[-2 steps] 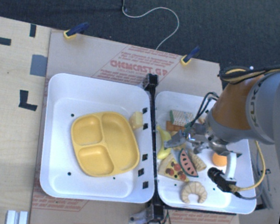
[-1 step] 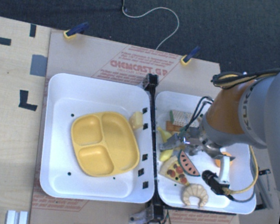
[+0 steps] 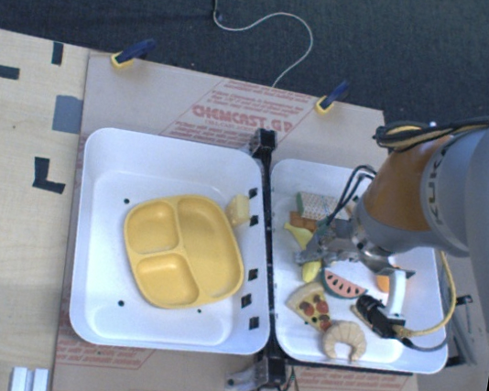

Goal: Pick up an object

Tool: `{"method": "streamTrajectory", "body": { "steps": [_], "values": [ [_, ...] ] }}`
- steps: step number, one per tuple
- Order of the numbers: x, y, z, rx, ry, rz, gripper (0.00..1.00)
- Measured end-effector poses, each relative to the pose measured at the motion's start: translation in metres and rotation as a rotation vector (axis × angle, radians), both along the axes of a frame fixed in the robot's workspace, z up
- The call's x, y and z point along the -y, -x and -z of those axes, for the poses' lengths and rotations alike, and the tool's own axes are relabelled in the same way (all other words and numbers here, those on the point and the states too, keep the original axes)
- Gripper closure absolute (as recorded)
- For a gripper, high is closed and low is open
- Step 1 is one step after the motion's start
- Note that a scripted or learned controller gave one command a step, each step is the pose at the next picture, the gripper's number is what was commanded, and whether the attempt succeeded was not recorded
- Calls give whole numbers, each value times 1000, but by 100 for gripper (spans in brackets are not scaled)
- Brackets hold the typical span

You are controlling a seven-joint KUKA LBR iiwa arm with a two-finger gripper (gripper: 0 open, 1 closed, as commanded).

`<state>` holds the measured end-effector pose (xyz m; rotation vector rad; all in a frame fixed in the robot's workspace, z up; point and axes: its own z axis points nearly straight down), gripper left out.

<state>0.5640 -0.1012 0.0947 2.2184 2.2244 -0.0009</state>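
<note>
Lying in the right bin, a cluster of toy foods: watermelon slice near the middle, pizza slice just below and left of it, croissant at the near edge, yellow banana-like piece and another yellow piece toward the bin's left wall, waffle-like square and an orange-brown piece farther back. Hanging over these, the gripper, lowered among the yellow pieces just above and left of the watermelon slice; cannot tell how wide its pincer stands, nor whether anything sits within it, being too dark and cluttered there. Rising behind it, the arm, grey with its orange band, entering from the right and covering the bin's far right part. Trailing beside the wrist, black and yellow cables toward the near right corner. Resting in the left bin, a yellow three-compartment plate, tilted slightly, with a small pale yellow piece just beside its upper right rim. Supporting both bins, a cardboard sheet clamped at the back.
</note>
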Motion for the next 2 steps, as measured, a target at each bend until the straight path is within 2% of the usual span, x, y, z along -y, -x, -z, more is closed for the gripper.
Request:
{"method": "streamTrajectory", "body": {
  "steps": [2],
  "values": [
    [6,10,-99,3,0,2,100]
  ]
}}
